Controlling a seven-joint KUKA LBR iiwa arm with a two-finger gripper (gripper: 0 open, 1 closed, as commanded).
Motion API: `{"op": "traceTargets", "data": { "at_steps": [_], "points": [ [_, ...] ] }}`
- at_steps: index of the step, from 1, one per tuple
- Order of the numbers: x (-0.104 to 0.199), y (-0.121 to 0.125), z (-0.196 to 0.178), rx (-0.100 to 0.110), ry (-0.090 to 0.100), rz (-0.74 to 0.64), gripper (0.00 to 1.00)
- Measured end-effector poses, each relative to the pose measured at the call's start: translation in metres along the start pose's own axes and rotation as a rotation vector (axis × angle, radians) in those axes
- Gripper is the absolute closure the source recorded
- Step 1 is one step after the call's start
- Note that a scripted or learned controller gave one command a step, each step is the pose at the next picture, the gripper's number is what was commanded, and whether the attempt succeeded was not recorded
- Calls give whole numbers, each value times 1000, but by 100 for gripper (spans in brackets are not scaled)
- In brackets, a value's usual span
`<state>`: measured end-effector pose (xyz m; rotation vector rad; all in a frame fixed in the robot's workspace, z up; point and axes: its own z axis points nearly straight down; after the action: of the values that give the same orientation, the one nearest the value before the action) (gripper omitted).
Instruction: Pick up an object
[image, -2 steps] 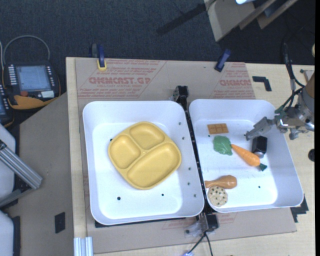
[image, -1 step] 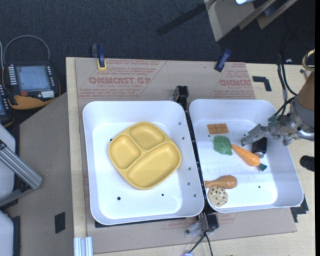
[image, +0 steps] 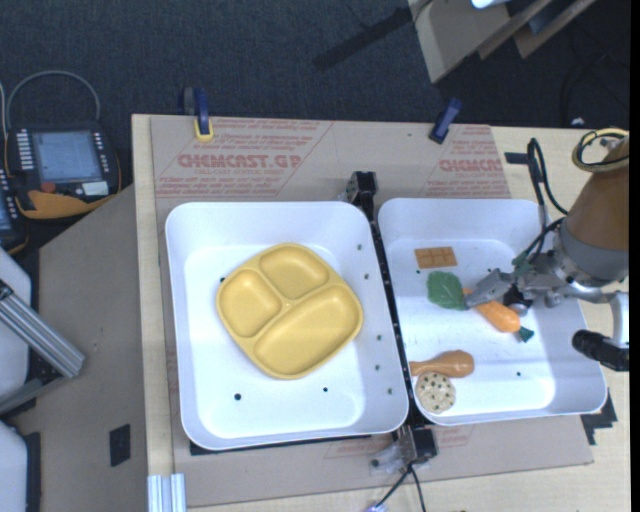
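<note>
Apparently mid-approach, the gripper (image: 500, 291) hung low at the right of the frame beside the carrot (image: 498, 316) in the right bin (image: 570, 395), its opening unclear, needing to straddle it next.

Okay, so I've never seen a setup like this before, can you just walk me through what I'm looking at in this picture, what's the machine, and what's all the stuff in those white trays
This is one camera fixed above a workbench, looking down at a slant. The machine at the right edge is a robot arm, grey and orange, with a two-finger gripper at its end.

On the bench sit two shallow white bins. The left bin holds a yellow divided plate. The right bin holds toy food: a brown cracker, a green leaf-like piece, an orange carrot, a tan drumstick and a cookie.

The gripper is low in the right bin, close to the green piece and the carrot. I cannot tell whether it holds anything.
</note>
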<state>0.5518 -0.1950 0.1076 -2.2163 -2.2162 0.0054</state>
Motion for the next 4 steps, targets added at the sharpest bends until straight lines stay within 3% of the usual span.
{"op": "traceTargets", "data": {
  "at_steps": [1, 3, 4],
  "points": [
    [-1, 2, -15, -9, -4, 0, 100],
    [-2, 2, -122, -15, -6, -1, 100],
    [-2, 3, -155, -13, -5, -1, 100]
  ]
}}
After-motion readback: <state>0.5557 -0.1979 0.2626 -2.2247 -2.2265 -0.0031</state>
